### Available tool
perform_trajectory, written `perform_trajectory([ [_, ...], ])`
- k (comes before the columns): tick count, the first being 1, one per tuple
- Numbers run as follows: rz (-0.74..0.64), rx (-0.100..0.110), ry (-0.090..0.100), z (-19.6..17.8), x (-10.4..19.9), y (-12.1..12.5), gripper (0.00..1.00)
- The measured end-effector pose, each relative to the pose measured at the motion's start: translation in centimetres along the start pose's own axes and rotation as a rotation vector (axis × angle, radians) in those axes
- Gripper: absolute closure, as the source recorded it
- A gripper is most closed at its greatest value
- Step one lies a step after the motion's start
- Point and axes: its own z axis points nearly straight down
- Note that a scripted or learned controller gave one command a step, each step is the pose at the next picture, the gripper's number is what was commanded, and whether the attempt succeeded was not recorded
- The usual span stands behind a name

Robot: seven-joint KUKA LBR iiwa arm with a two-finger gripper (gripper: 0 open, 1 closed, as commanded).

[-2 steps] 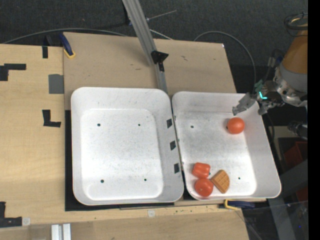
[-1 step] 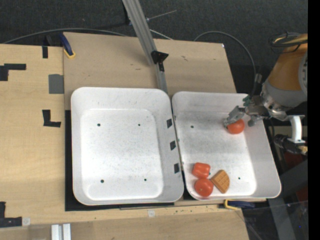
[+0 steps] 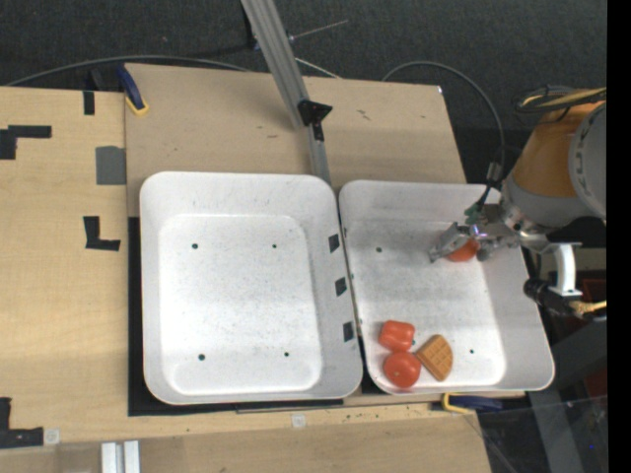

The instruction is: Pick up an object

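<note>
Two shallow white bins sit side by side on the wooden bench [image 3: 246, 116]. The left bin [image 3: 237, 284] is the larger-looking of the pair; the right bin [image 3: 513, 343] holds all the loose items.

The arm [image 3: 567, 170] reaches in from the right edge, its orange band above the wrist, and the gripper [image 3: 461, 244] is low over the upper middle of the right bin. A small red-orange object [image 3: 461, 252] lies right at the fingertips — it appears to sit between the two fingers, which look closed narrowly around it, though the spot is small and partly covered by the gripper's metal parts. Whether the object is lifted off the bin floor or resting on it cannot be told.

Near the front of the right bin three other items cluster close together: a red pepper-like piece [image 3: 396, 335], a round red ball-like item [image 3: 401, 370] just below it, and a tan waffle-patterned piece [image 3: 436, 357] just beside both, to their right. They are well apart from the gripper

A grey metal bar [image 3: 281, 52] slants down from the top of the view towards the gap between the bins
</note>
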Motion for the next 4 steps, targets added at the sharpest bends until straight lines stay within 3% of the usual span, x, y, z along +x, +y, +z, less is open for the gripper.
perform_trajectory([
  [1, -0.001, -0.004, -0.002, 3.3, 0.1, 0.0, 0.0],
  [2, -0.002, -0.004, -0.001, 2.2, 0.1, 0.0, 1.0],
  [4, 0.0, -0.011, -0.002, -8.5, 0.6, -0.2, 1.0],
])
